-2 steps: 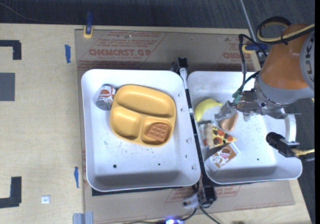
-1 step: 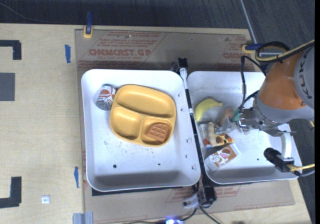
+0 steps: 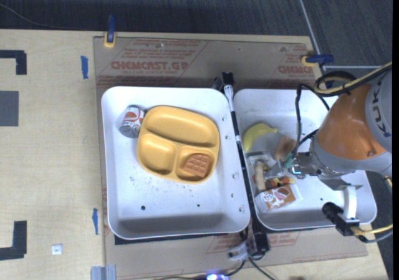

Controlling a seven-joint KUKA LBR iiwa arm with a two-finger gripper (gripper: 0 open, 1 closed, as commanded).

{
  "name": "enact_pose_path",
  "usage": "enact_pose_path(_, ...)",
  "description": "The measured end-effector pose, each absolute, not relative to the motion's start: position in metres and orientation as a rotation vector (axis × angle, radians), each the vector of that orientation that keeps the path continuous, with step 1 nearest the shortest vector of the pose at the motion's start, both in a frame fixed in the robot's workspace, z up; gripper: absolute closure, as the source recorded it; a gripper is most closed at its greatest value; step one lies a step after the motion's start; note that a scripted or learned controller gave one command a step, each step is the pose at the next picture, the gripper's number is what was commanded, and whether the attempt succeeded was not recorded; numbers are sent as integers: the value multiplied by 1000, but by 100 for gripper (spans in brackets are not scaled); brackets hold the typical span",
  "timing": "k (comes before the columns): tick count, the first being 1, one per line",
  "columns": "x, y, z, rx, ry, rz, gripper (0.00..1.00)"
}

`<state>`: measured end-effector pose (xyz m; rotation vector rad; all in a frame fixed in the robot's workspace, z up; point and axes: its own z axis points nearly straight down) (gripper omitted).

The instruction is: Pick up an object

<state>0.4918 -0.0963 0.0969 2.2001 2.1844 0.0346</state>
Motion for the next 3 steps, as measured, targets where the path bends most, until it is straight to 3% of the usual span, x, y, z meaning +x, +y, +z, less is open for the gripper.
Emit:
enact_pose_path(1,494,-92,108,2196,2196,44,100)
enact_pose_path(2,480,9,185,2221,2223,2,100)
enact_pose_path(3,480,-52,204,2219,2219,2,100)
